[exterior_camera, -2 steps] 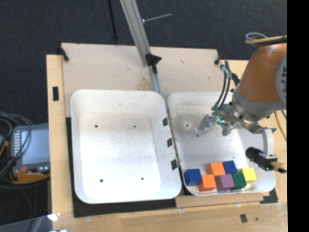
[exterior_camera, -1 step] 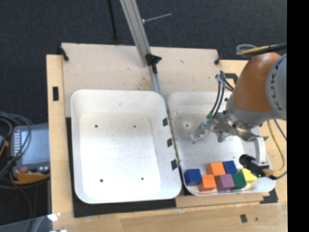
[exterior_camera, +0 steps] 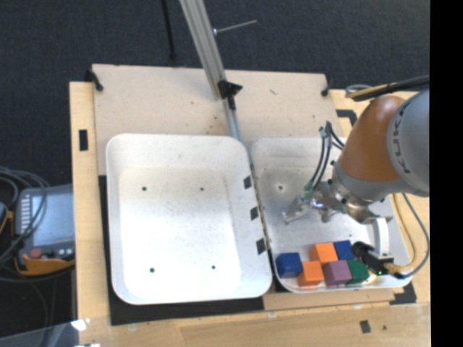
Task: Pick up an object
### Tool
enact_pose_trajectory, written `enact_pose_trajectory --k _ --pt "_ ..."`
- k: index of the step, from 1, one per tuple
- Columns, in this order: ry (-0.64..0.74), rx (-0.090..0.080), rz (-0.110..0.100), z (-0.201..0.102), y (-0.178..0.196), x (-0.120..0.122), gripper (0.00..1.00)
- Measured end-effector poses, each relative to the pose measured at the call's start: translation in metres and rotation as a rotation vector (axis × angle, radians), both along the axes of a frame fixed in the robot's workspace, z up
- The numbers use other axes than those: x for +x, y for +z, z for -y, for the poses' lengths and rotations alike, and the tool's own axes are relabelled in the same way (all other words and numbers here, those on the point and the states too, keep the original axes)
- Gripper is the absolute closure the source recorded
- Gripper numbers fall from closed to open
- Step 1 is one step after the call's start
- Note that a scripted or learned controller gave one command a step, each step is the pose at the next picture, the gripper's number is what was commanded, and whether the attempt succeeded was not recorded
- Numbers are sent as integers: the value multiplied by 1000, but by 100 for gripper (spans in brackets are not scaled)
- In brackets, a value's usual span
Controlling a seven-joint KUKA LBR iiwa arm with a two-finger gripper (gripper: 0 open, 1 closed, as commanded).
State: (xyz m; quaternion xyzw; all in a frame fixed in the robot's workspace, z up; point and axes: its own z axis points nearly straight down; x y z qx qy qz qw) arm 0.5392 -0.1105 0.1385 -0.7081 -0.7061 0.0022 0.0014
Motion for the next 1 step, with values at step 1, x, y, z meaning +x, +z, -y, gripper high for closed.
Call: enact_pose_trajectory --k 1 --pt "0 -2 8 2 -42 1 0"
